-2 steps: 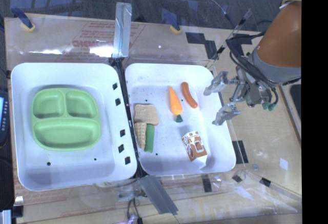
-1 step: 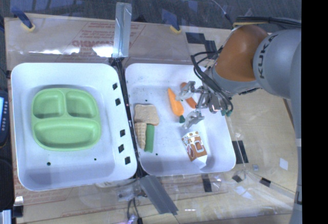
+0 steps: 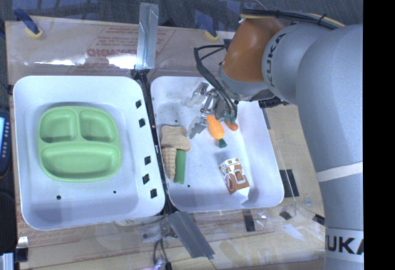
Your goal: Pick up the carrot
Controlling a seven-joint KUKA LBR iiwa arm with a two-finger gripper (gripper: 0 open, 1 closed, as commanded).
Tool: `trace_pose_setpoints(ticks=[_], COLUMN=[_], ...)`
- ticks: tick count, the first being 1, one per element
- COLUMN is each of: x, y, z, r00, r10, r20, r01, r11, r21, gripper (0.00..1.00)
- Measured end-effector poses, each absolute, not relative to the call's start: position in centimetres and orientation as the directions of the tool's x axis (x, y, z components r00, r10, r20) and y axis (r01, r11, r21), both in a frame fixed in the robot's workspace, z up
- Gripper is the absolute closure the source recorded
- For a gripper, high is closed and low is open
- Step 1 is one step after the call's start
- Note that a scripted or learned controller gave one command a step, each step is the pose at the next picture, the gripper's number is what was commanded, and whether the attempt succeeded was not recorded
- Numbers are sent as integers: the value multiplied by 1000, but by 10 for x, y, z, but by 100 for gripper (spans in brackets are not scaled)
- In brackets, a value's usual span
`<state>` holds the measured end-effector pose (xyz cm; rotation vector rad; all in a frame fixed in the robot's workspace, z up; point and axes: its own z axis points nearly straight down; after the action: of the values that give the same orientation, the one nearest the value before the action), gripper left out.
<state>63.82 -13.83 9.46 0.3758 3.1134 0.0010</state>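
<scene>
The carrot (image 3: pixel 216 128) is a small orange piece with a green tip, in the upper middle of the right bin (image 3: pixel 262 157). My gripper (image 3: pixel 213 118) reaches down from the orange-banded wrist (image 3: pixel 247 52) over that bin. Its upper end sits between my fingers, a silver finger (image 3: pixel 199 128) on its left and a dark one on its right. The gripper looks shut on the carrot. I cannot tell whether the carrot is off the bin floor.
In the right bin lie a tan biscuit piece (image 3: pixel 173 136), a waffle cone (image 3: pixel 167 162), a green stick (image 3: pixel 181 167) and a brown-and-white packet (image 3: pixel 234 177). The left bin (image 3: pixel 24 201) holds a green divided plate (image 3: pixel 79 142). The grey arm (image 3: pixel 327 108) fills the right side.
</scene>
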Motion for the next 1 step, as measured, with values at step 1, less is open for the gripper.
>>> trace_pose_setpoints(ticks=[1], x=[640], y=[-137], z=[107], r00=[-973], r10=[231], r20=[-9], r01=[231], r11=[973], r21=[0], gripper=[100])
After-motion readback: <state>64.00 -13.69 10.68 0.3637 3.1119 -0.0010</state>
